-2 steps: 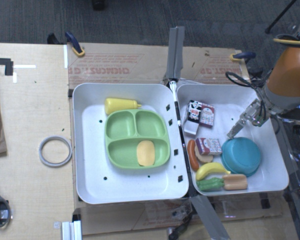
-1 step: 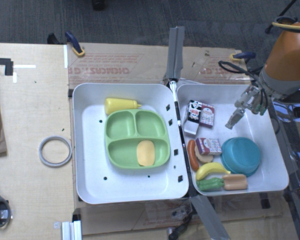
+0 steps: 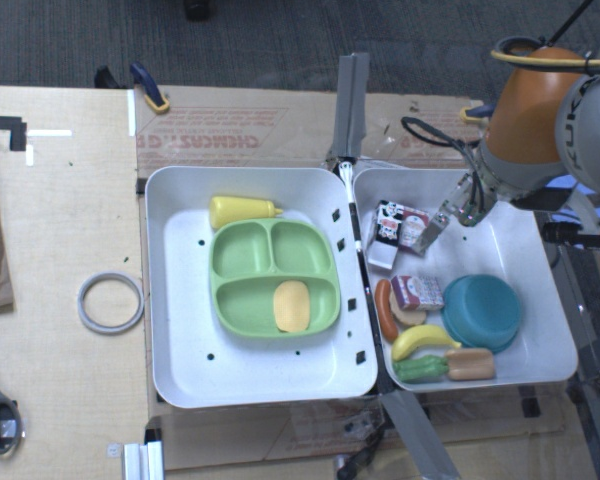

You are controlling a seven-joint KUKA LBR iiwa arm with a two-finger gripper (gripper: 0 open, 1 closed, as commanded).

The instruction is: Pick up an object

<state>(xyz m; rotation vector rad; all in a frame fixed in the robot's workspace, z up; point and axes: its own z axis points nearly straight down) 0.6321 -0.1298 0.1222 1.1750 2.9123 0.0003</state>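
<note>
The grey arm with its orange band (image 3: 533, 93) comes in from the right and is cut off by the frame edge, so most of its body is out of sight. Its gripper (image 3: 432, 234) hangs low over the back of the right white bin (image 3: 540, 258), its metal tip just beside a small black-and-white printed carton (image 3: 388, 223); whether the tip touches the carton is hard to judge, and whether the gripper is spread or pressed together cannot be made out at this angle. Nothing shows between its tips.

The carton lies at the bin's back left, against a flat white box (image 3: 381, 256). Its printing is too small to read. In front of it sit a red-and-white packet (image 3: 418, 291), a red toy sausage (image 3: 384, 308), a round teal bowl (image 3: 482, 311), a yellow toy banana (image 3: 423, 340), a green toy vegetable (image 3: 421, 369) and a tan toy bread roll (image 3: 470, 365), crowded together so that several partly hide one another.

The left white bin (image 3: 170, 298) holds a green divided plastic plate (image 3: 270, 258) with a pale yellow oval piece (image 3: 292, 306) in its front compartment, and a yellow squeeze bottle (image 3: 242, 210) lies behind the plate.

Reversed reddish lettering runs across the cardboard sheet (image 3: 230, 133) behind the bins; it reads backwards and is not clearly legible. A grey tape ring (image 3: 111, 301) rests on the wooden surface (image 3: 60, 218) at left.
</note>
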